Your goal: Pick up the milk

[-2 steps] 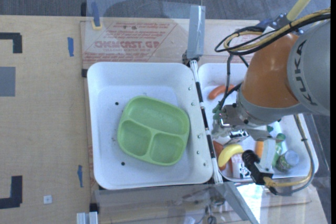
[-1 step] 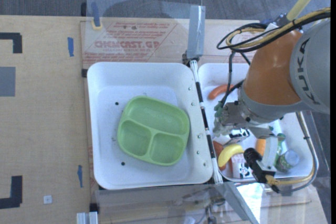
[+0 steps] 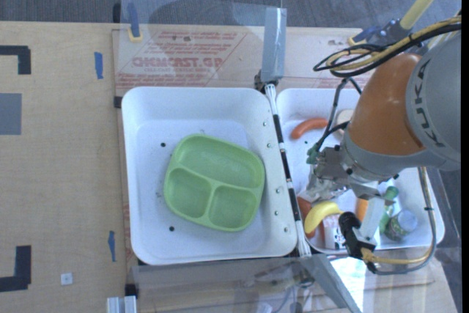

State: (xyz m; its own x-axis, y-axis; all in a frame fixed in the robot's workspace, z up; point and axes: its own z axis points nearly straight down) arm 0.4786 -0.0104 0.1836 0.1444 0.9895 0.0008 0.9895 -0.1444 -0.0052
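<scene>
Though partly hidden below the banana, milk looks a light, crushable carton; grasp flat sides mid-body. Gripper opening: cannot tell.

Glossy green plastic tray, smooth white plastic bins, matt wooden bench.

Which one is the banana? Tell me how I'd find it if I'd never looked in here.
Of the two white bins, go to the right-hand bin, under the grey and orange arm. Near its lower left corner in the picture lies the banana. It is short, curved and yellow, unlike the orange carrot-like piece farther up the bin.
</scene>
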